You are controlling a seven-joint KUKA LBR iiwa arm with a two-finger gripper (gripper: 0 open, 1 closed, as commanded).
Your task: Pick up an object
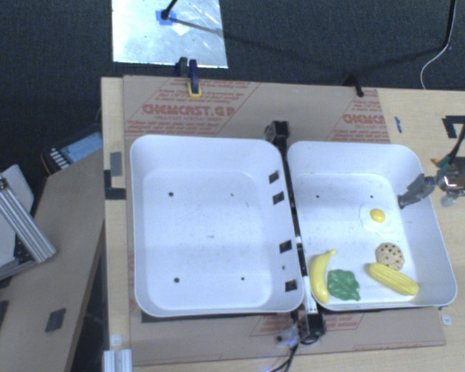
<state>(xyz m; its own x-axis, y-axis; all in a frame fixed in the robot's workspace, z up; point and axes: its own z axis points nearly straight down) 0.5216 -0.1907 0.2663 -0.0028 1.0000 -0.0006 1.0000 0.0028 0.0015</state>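
At right edge of frame, we see grey two-finger gripper poking over right white plastic bin's rim; jaw state we cannot tell. Lower right, in that bin: fried-egg toy, round speckled cookie, yellow corn cob, yellow banana touching green leafy piece. Left white bin sits beside it.

Arm is cut off by the right edge, so I can't make out the gripper's state. Green thing beside the banana is too small to ID.
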